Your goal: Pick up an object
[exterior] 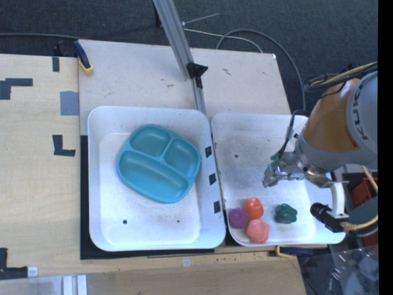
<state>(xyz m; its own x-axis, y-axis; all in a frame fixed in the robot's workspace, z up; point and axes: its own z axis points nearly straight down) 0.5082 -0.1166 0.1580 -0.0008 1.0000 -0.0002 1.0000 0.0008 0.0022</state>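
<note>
On the counter [37, 165] two white bins sit side by side. The left bin [101, 165] holds one blue divided plate [158, 163], with bare floor along its front and left walls. The right bin [245, 134] holds four small things clustered near its front wall: a purple one [237, 217], an orange one [253, 208], a pink one [258, 230] and a green one [285, 213]. Its rear half lies open. The tool [273, 176] hangs above the right bin, over bare floor behind the cluster; whether it is apart or together, I cannot tell.

Light wood bench [37, 165]; dark carpet floor [276, 11] beyond; slanted metal pole [172, 23]; loose cable [258, 39] on floor.
</note>
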